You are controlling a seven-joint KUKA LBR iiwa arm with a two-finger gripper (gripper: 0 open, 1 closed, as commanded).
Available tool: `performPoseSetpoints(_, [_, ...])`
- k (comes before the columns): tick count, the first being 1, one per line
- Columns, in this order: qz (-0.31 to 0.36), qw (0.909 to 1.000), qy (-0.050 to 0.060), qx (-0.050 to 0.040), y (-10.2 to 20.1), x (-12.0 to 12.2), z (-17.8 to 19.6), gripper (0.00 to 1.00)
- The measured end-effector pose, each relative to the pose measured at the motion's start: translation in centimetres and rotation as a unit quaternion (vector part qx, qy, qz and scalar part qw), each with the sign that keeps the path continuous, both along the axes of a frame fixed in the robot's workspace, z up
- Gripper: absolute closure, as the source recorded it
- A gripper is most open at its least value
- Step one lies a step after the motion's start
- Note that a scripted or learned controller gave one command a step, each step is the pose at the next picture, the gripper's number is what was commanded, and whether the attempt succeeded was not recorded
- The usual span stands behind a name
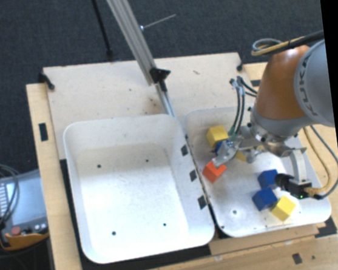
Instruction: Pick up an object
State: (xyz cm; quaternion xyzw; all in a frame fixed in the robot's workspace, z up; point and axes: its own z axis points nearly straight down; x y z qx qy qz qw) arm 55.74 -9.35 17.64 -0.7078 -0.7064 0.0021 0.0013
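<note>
The right bin (pixel 248 228) holds several small blocks. A yellow block (pixel 216 134) lies near its upper left, and an orange block (pixel 214 170) sits just below it, close to the wall between the bins. Two blue blocks (pixel 267 178) (pixel 264 199) and another yellow block (pixel 282 208) lie toward the lower right. My gripper (pixel 225 151) hangs low over the bin's left part, between the upper yellow block and the orange block and right beside both. The wrist hides part of a yellowish piece (pixel 243 156) under it.
The left bin (pixel 76 173) stands beside the right one, sharing a raised wall. A slanted metal rail (pixel 136 40) runs from the top down to the bins' junction. Cables (pixel 320 168) loop off the arm over the right bin's right edge.
</note>
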Motion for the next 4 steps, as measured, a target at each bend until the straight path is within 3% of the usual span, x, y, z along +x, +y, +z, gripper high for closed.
performPoseSetpoints(2, [-0.001,1.0,-0.004,0.001,0.4,0.5,-7.5,0.0])
performPoseSetpoints(3, [-0.005,1.0,-0.007,0.0017,0.4,0.6,-6.4,1.0])
performPoseSetpoints(4, [0.003,1.0,-0.005,0.0001,0.0,1.5,-1.7,1.0])
